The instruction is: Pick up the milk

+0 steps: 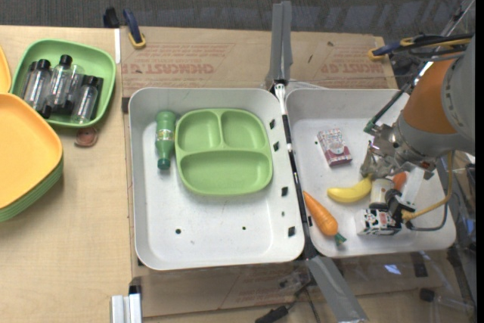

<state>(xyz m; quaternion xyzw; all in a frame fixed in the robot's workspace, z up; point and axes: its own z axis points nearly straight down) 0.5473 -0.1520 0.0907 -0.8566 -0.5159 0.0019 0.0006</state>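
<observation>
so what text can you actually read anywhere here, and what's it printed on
"CHEMCAST GP", red, upside down, on the brown board behind the left bin; it repeats behind the right bin.
Red and white packet in the right bin: print too small to read.
Milk carton with cow pattern: no legible words.
Green bottle and the vials in the green tray: labels unreadable.

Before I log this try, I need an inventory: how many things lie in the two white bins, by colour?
Green: 2, the divided plate and the bottle
Yellow: 1, the banana
Orange: 1, the carrot
Red and white: 1, the small packet
Black and white: 1, the milk carton
Total: 6
</observation>
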